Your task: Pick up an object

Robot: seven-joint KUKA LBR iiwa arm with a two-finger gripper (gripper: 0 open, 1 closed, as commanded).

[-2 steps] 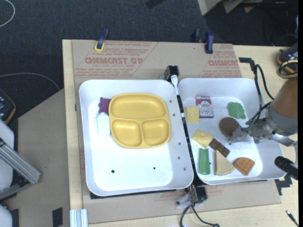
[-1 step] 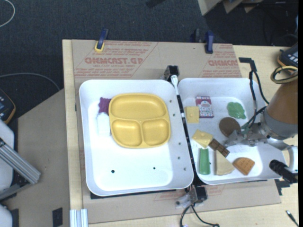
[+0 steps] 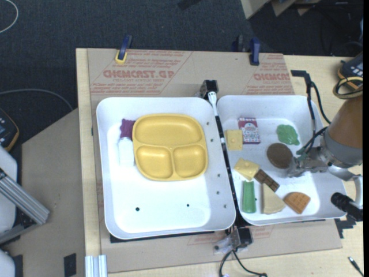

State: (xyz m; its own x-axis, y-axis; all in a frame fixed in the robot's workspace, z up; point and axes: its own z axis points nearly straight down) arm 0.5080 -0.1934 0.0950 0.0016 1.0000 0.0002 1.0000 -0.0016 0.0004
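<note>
Smooth, faintly glossy white plastic for both bins (image 3: 109, 154). Glossy yellow plastic on the divided tray (image 3: 170, 146). Matt brown printed cardboard over the table (image 3: 190, 71). Dull, matt brown on the round piece (image 3: 279, 154); waffle-like ridged texture on the orange wedge (image 3: 297, 201). Matt grey metal at the claw (image 3: 300, 165).

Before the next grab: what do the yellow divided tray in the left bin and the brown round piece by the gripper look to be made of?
The yellow three-compartment tray looks like moulded plastic: uniform colour, soft sheen, rounded rims. The brown round piece in the right bin appears matte and dark, probably plastic play food, though its surface detail is too small to tell.
</note>
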